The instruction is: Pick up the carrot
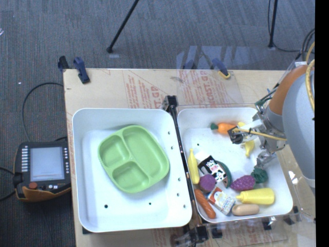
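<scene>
Carrot (226, 128) lies at the far end of the right bin (201, 118), green top pointing left, apart from the pile of toys. Gripper (266, 159) is low at the bin's right side, beside a banana (249, 148), not over the carrot. Open or closed: cannot tell from here.

Risks: a grab made where it is now would likely catch the banana or nothing. An orange stick (205, 204) at the near edge could be mistaken for the target. An off-centre pinch may roll the carrot away.
</scene>
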{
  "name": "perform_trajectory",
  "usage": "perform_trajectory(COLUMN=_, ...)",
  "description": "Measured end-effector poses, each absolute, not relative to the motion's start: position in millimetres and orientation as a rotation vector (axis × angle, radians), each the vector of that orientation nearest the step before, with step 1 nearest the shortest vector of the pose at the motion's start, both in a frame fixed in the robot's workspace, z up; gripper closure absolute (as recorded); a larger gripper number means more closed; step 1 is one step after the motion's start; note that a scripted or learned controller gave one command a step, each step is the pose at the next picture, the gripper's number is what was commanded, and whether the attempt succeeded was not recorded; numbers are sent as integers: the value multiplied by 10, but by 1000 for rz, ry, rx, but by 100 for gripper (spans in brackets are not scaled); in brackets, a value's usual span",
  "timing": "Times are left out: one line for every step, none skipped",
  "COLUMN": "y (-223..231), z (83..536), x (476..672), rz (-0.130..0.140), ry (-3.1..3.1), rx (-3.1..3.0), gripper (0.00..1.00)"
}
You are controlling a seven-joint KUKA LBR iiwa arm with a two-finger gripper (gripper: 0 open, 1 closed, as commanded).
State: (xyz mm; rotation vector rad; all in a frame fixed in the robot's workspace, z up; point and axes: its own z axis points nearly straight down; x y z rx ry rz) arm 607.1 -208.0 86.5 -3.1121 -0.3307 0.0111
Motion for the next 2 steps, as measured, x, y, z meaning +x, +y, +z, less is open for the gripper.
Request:
perform_trajectory(y=-1746, z=866, x=6364, rz=11, ry=-531, rx=-3089, gripper=0)
perform_trajectory(y=-1023, z=863, x=6339, rz=22, ry=-443, rx=-3101, gripper=0)
